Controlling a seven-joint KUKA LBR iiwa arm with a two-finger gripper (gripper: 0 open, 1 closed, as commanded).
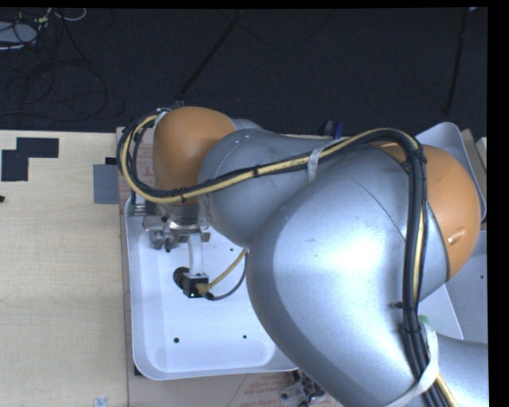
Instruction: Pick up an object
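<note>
White bin (159,334) noted: pincer (179,238) hangs over its far-left corner, grip state cannot be told; object probably hidden beneath arm (342,262) covering bin's right side, so confirm target before descending.

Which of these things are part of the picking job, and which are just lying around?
Part of the job:
- arm
- gripper
- white bin beneath the gripper

Just lying about:
- grey square on the wooden bench
- black shapes on the bench
- cables on the dark floor behind
</note>
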